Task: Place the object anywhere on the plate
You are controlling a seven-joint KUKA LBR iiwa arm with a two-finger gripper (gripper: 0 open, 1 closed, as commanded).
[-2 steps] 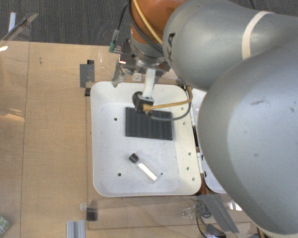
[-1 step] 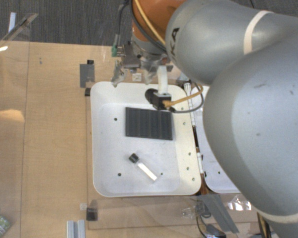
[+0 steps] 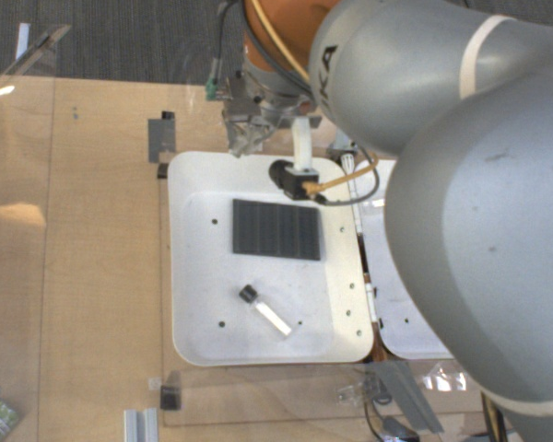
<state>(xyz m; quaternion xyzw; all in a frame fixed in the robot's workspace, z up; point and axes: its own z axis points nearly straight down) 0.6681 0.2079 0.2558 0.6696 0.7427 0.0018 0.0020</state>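
1. The gripper (image 3: 246, 134) hangs at the far rim of the left bin, just beyond the bin's upper edge, under the orange band of the wrist. Its metal parts blur together at this angle, so I cannot tell whether it is apart or together; nothing shows between its tips, so I judge it carries nothing.

2. Just beside it, a white post with a black fitting and yellow cable (image 3: 300, 168) hangs from the wrist over the bin's far edge. This looks like part of the tool rather than something to be moved.

3. Nearer the camera, the dark grey ribbed rectangular plate (image 3: 276, 229) lies flat in the middle of the left shallow white bin (image 3: 189, 330). Lying level and central, it gives a broad target that can be approached from above on any side.

4. Further toward the near edge, the small clear tube with a black cap (image 3: 264, 308) lies on its side on the bin floor, near the plate but apart from it, cap end pointing toward the plate. Lying flat, it would probably roll or slip if pinched off-centre, so a grasp across its narrow width seems wisest.

5. The right white bin (image 3: 401, 334) is mostly hidden by the large grey arm.

6. Both bins rest on the pale wooden worktop (image 3: 74, 247). The task looks not yet started: the tube is off the plate.
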